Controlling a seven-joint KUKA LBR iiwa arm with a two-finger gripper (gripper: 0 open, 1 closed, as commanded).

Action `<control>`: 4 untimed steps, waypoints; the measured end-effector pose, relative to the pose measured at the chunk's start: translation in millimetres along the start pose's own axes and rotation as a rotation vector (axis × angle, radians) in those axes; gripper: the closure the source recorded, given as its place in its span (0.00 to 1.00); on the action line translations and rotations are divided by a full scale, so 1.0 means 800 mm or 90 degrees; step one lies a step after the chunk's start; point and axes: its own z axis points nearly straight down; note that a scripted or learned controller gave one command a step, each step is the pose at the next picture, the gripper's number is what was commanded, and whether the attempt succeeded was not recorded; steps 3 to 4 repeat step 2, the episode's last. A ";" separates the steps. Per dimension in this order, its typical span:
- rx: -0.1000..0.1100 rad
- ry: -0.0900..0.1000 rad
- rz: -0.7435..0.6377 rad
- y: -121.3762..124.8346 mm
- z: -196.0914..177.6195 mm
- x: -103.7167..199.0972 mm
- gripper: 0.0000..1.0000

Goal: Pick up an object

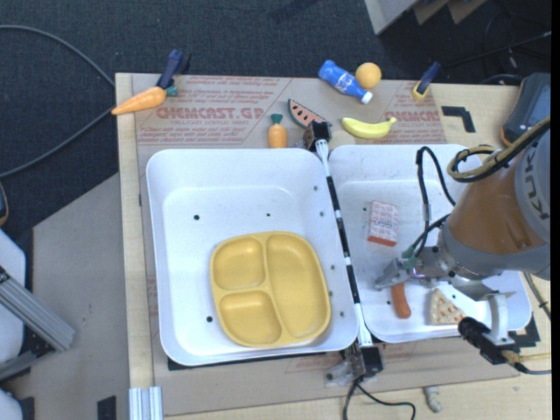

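- The table [131, 234] is a pale wooden board standing on dark carpet [219, 16]; a strip of printed cardboard [210, 112] lies along its far edge.
- A grey cable [61, 46] curves across the carpet at the upper left.
- Two shallow white bins sit side by side on the table: the left bin [175, 191] and the right bin [367, 169], touching along a shared divider.
- A yellow three-compartment tray [269, 287] lies in the near half of the left bin.
- Beyond the bins, on the cardboard strip: a toy carrot [138, 101] at the far left corner, a small orange carrot piece [277, 135], a watermelon slice [303, 112], a banana [367, 128], a blue bottle [343, 80] and an orange ball [368, 73].
- The right bin holds a red-and-white packet [382, 223] near its centre, a red sausage [400, 302] and a pizza slice [444, 309] near its front wall.
- The sausage lies flat; its long axis runs roughly from far to near, tilted slightly to the right at the near end.
- The arm [499, 217] reaches in from the right and covers the right half of the right bin.
- The claw [395, 274] sits low just above the far end of the sausage; whether its fingers are parted or closed cannot be told, and nothing is visibly held.
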 end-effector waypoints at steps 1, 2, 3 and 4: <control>-0.001 0.000 0.000 0.001 -0.012 0.001 1.00; -0.002 0.000 -0.002 0.046 -0.126 0.062 1.00; -0.002 0.000 -0.002 0.046 -0.126 0.062 1.00; -0.002 0.000 -0.002 0.046 -0.126 0.062 1.00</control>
